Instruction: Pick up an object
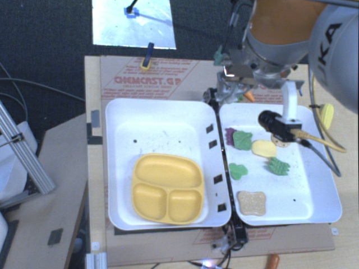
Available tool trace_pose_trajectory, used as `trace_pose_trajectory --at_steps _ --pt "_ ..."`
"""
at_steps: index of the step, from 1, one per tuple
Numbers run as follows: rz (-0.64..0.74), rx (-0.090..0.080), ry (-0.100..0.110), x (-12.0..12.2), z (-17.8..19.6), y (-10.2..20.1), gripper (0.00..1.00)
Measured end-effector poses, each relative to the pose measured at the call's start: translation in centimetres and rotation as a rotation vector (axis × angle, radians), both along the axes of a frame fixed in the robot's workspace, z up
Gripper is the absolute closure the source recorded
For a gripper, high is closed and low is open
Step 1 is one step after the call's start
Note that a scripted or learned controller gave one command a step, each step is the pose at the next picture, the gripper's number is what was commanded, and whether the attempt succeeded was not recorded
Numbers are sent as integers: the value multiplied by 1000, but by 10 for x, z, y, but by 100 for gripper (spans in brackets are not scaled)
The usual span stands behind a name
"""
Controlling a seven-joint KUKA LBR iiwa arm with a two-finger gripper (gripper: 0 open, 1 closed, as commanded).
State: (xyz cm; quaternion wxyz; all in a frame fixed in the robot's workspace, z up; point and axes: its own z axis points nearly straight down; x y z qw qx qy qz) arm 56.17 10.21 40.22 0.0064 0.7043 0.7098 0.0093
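Two white bins [162, 108] sit on a cardboard-topped bench [168, 77]; the end effector's [233, 91] state is unclear.

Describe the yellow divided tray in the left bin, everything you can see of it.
The yellow divided tray looks like matte moulded plastic with rounded corners. It has three compartments: one wide one along the far side and two smaller ones side by side along the near side, all bare. It lies flat and right side up, slightly skewed, on the floor of the left bin, toward its near right part. Only the bin touches it.
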Motion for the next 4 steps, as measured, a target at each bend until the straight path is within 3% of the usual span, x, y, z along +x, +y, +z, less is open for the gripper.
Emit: trace_pose_trajectory --at_steps 1,2,3,4 --pt "-8 -4 23 -45 -16 -12 100" --pt "12 0 23 -72 -46 142 100" --pt "-4 8 -5 -67 -291 118 100" --pt "-12 -3 15 -17 -316 53 100"
